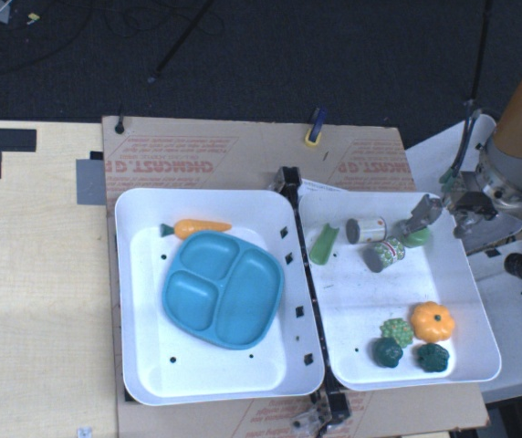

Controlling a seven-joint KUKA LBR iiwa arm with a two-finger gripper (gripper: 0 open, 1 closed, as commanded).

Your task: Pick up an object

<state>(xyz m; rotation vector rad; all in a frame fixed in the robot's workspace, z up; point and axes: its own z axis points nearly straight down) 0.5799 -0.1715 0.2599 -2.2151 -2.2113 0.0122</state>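
The right bin [480,318] holds a long green piece [323,243], a small dark grey cylinder [366,230], a patterned can [384,254] lying on its side, a small green object [416,237], an orange pumpkin [432,321] and three green vegetable toys [395,331]. My gripper [425,213] hangs over the far right part of this bin, just above the small green object and to the right of the cylinder and can. Nothing shows as held.
The left bin [142,336] carries a blue divided plate [223,288] with an orange carrot [202,229] beyond it. A black divider [302,281] runs between the bins. A blue and yellow clip [315,128] sits on the cardboard behind.
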